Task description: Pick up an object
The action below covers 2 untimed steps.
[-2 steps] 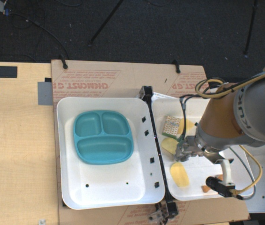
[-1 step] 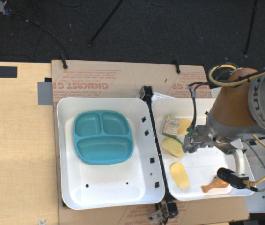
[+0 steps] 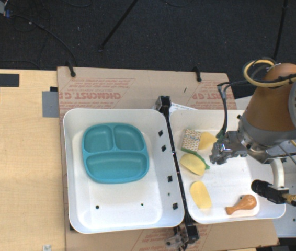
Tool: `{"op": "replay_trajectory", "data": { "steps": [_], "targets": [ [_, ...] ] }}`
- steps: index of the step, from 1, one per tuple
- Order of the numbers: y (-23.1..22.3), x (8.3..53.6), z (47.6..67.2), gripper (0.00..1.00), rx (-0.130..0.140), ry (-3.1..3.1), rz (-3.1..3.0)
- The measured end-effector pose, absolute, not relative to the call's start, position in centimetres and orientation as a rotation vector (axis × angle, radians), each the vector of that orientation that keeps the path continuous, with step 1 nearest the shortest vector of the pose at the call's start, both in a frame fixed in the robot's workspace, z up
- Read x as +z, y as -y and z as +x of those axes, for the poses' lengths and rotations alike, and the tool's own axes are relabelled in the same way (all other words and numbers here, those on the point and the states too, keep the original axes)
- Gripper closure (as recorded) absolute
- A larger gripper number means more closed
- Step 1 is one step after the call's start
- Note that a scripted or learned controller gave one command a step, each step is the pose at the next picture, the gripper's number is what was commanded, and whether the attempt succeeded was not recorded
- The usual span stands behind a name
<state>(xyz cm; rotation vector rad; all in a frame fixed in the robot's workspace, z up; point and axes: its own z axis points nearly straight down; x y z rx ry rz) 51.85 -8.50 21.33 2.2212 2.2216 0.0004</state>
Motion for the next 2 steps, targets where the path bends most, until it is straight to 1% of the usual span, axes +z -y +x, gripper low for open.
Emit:
{"op": "replay_trajectory", "data": {
  "steps": [2],
  "targets": [
    [-2.0,19.9,51.0,1.0,-0.003,-2.23,2.22]
  ]
}}
